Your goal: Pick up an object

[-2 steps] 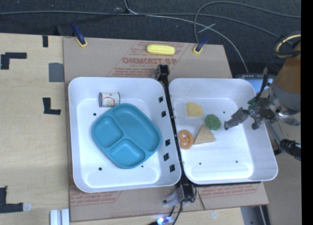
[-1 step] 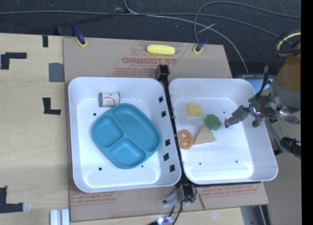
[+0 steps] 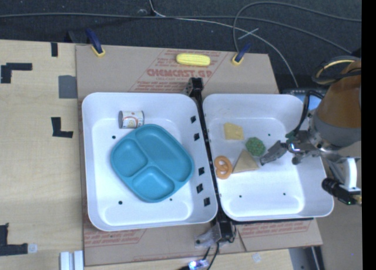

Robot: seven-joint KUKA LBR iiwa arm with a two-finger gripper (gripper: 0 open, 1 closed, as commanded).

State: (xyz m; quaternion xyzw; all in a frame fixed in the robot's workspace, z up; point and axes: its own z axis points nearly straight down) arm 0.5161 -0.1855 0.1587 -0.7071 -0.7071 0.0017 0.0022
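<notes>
A sheet of cardboard [image 3: 176, 75] is lying on the counter [image 3: 35, 145] under two white bins, with dark carpet beyond. The end effector [image 3: 271, 156] is reaching low into the right bin [image 3: 294, 198] from the right; whether its fingers are spread or pressed together is not clear. Its tip is sitting just beside a pale tan wedge [image 3: 247, 162], whose long axis is slanting from lower left to upper right, narrowing upward. A green bushy piece [image 3: 255, 145] is lying just above the wedge, a yellow block [image 3: 233, 131] farther up-left, and an orange pretzel [image 3: 222, 166] to the wedge's left. The left bin [image 3: 100, 204] is holding a blue divided plate [image 3: 151, 162] and a small can [image 3: 131, 120] lying on its side.
</notes>
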